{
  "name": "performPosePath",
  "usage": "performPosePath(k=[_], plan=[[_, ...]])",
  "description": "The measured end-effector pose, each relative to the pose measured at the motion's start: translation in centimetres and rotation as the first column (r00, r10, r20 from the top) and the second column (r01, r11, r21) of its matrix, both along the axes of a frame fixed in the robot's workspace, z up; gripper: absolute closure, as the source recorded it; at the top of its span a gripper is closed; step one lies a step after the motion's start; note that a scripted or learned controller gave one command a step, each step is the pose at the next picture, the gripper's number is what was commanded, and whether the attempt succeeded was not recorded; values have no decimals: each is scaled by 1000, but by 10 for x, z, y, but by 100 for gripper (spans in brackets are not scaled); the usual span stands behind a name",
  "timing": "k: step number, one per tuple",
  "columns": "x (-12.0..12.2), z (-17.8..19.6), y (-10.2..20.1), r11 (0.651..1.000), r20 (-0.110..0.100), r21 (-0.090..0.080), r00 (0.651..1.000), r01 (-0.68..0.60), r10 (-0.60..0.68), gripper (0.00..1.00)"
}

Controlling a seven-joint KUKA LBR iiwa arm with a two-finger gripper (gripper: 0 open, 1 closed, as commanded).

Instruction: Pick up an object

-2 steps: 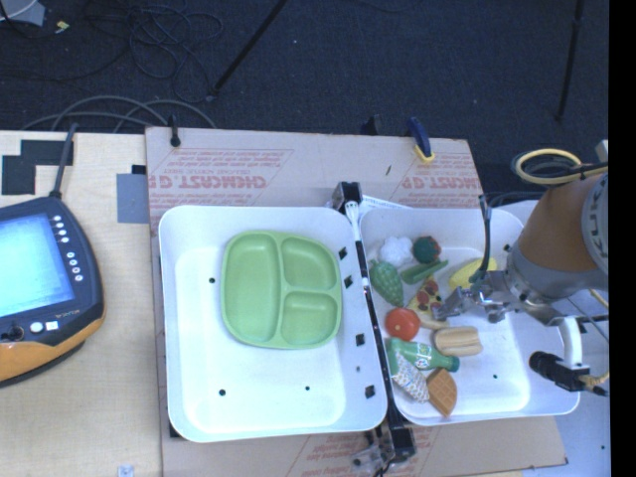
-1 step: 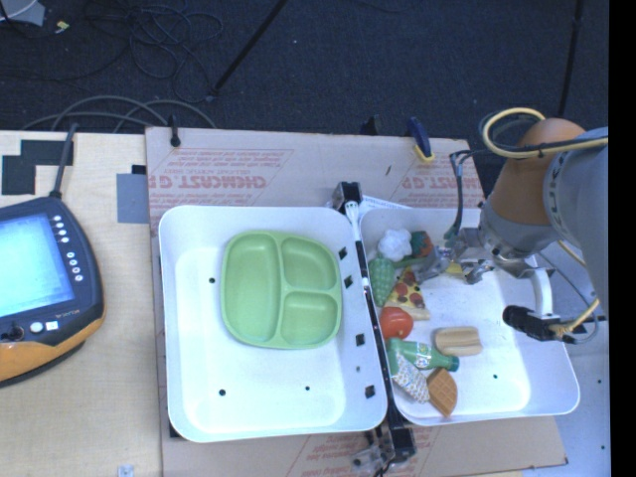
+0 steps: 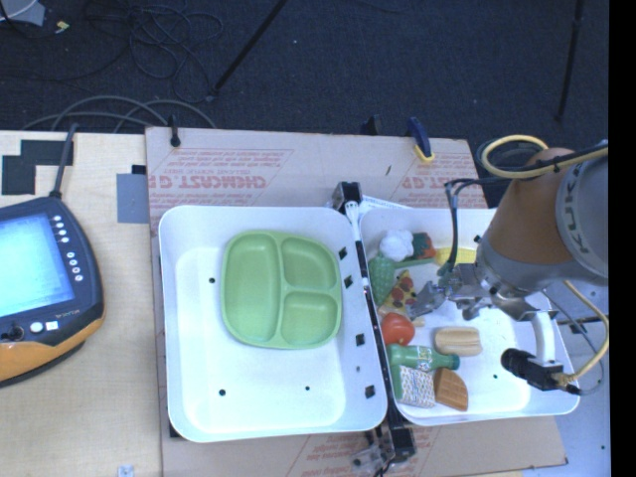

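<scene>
The right bin (image 3: 497,391) holds a jumble of small objects: a white ball (image 3: 397,244), a red tomato-like piece (image 3: 397,328), a tan bread-shaped block (image 3: 457,342), a green bottle (image 3: 417,357), an orange-brown wedge (image 3: 452,391) and a multicoloured item (image 3: 402,288). My gripper (image 3: 429,300) hangs low over the bin's middle, just right of the multicoloured item and above the tan block. Nothing shows between its fingers. The arm's orange band (image 3: 527,217) rises to the right.
The left bin (image 3: 194,366) carries a green divided plate (image 3: 281,288). A teach pendant (image 3: 40,281) lies on the bench at far left. A black divider (image 3: 360,306) runs between the bins. Cables hang off the arm at right.
</scene>
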State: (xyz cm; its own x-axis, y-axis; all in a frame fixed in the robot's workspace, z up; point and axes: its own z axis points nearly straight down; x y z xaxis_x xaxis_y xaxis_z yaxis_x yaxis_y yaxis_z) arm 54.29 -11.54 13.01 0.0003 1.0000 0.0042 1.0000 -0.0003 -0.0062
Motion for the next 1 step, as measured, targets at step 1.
performPosePath(k=[1], plan=[[-39, -43, 33, 1000, 4, -4, 1000, 3, -3, 0]])
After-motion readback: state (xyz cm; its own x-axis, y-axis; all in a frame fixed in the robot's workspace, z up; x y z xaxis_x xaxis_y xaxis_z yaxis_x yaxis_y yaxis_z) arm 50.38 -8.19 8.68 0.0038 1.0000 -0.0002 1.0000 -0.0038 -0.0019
